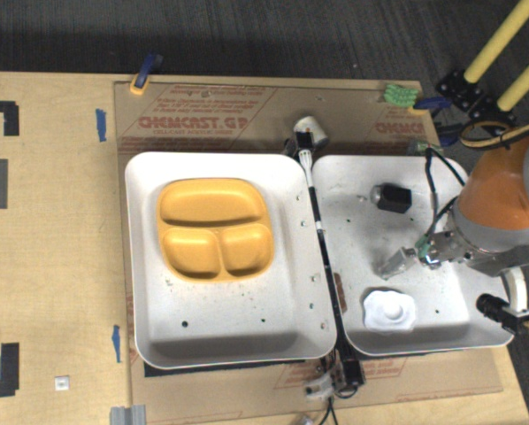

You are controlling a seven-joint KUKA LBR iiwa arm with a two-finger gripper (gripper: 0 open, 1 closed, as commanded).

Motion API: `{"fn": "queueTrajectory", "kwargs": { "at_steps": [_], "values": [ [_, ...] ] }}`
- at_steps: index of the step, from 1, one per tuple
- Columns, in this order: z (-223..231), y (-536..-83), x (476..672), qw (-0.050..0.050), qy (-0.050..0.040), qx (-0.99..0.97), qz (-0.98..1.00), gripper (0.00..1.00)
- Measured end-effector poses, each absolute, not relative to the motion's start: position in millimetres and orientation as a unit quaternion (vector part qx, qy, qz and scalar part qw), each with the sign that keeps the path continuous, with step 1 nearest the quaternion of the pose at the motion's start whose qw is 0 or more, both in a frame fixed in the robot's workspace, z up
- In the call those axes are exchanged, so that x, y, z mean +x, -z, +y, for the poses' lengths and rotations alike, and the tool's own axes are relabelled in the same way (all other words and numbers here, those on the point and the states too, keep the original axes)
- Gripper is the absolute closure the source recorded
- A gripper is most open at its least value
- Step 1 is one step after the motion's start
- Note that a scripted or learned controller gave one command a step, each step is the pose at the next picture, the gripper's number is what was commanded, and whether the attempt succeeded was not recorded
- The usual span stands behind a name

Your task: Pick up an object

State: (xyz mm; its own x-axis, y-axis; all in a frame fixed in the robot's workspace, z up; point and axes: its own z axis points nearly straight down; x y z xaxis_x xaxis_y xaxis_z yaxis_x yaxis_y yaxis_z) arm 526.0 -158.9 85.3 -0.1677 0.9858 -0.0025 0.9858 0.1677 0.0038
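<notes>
Currently, the gripper (421, 255) is seen low in the right bin (353, 180), with the orange-banded arm (499, 197) entering from three o'clock. Whether anything is pinched cannot be told; the tip is blurred. A small black object (393, 198) lies at about eleven o'clock from the gripper, apart from it. A white object (388, 311) sits at roughly seven o'clock, near the bin's front wall. A yellow divided tray (216, 228) rests in the left bin (149, 264).
</notes>
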Motion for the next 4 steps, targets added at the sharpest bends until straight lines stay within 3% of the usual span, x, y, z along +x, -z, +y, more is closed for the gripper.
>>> {"fn": "queueTrajectory", "kwargs": {
  "at_steps": [1, 2, 3, 4],
  "values": [
    [-117.1, -85.0, 614.4, 0.0, -0.0005, 0.698, 0.716, 0.0],
    [-161.2, -85.3, 648.9, 0.001, -0.0002, 0.683, 0.731, 0.0],
    [-160.5, -95.9, 650.0, 0.003, -0.0005, 0.682, 0.732, 1.0],
    [-106.8, -155.2, 615.7, -0.001, 0.0008, 0.764, 0.645, 1.0]
  ]
}}
